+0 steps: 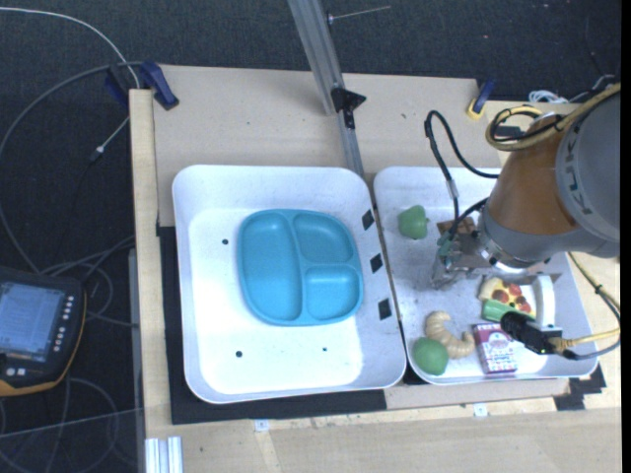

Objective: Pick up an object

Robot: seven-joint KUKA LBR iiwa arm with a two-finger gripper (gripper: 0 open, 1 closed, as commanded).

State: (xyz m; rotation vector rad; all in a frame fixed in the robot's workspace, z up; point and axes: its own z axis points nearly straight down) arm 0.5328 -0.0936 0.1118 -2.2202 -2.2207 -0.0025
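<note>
Over on the left, the shallow white plastic bin [197, 294] carries a sky-blue divided plastic plate [299, 266], sitting flat near the middle and well apart from me. Moving right across the divider into the second white bin [389, 190], a small round green ball [413, 222] lies near the far end, and towards the near edge a second green ball [430, 356] touches a pale curled, ridged toy piece [454, 339]. My gripper [455, 261] is low over this bin's floor, between those two greens; from this angle I cannot tell how wide it stands, and nothing shows in it. Just right of it lie a pizza-slice toy [510, 296], a green stick [496, 310] and a small pink-and-white packet [496, 350], crowded under my wrist. To do this well, I'd judge the far green ball the cleanest target: it stands alone, so come straight down centred on it, since a round thing will roll off a glancing touch. The wooden desk [256, 116] sits on dark carpet with trailing cables.
</note>
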